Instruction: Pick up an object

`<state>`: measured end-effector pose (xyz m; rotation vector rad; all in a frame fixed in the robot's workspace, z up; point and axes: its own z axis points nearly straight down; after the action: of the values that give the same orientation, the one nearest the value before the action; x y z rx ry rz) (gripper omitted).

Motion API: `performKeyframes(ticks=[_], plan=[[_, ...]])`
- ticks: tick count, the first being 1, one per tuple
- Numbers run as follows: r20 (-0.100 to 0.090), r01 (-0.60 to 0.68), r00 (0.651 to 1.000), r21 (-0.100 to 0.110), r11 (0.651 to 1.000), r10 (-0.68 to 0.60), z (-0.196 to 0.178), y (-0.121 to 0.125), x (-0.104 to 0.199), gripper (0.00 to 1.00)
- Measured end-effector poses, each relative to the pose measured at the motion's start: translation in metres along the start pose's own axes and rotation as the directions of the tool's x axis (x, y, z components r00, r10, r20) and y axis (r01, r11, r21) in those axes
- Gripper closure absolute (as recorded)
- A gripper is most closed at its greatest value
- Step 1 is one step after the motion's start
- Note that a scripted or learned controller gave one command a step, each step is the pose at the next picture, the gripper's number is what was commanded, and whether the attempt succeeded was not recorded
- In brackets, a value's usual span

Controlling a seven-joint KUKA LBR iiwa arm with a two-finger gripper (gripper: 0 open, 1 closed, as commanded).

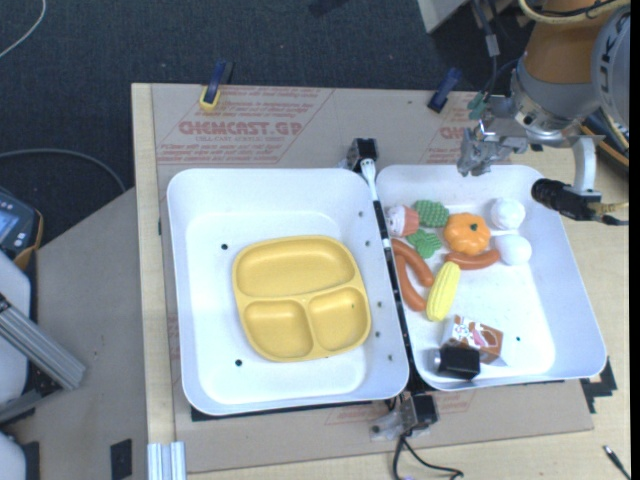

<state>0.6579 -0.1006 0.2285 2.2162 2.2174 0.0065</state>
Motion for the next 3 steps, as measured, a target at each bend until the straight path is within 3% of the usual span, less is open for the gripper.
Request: performKeyframes(ticks=[1, 2, 3], plan=[[-0.004, 0.003, 1.0, 0.011, 1.0, -0.003, 0.01, -0.03, 0.039, 1.0], [-0.004, 0.004, 1.0, 0.012, 1.0, -0.004, 0.007, -0.058, 0.088, 1.0], [-0.004, 0.002, 1.0, 0.012, 1.0, -0.002, 0.0, -0.092, 0.116, 1.0]])
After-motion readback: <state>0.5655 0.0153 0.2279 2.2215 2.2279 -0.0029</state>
